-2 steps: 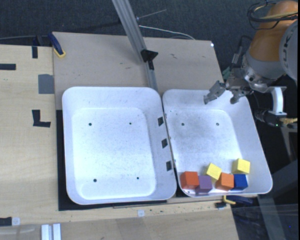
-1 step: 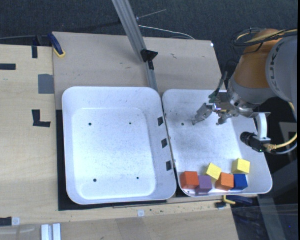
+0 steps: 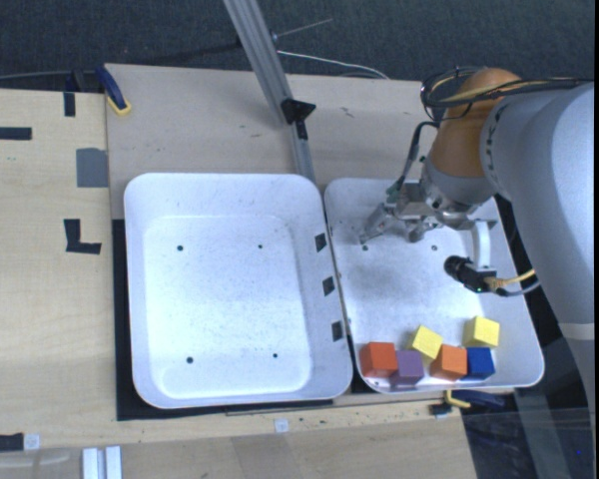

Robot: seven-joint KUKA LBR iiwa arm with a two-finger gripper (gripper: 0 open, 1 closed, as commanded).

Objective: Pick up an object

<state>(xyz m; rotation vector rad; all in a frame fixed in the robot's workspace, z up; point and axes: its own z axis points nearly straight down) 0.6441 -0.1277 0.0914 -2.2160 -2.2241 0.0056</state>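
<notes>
Several small blocks lie along the near edge of the right bin: an orange block, a purple block, a yellow block, a second orange block, a blue block and another yellow block. My gripper hangs over the far left part of the right bin, well away from the blocks. Its fingers point left and stand spread, with nothing between them.
The left bin sits beside the right one. A slanted metal pole rises behind the bins. The arm's grey body covers the right bin's far right side. A small black clip with a cable hangs over the right bin.
</notes>
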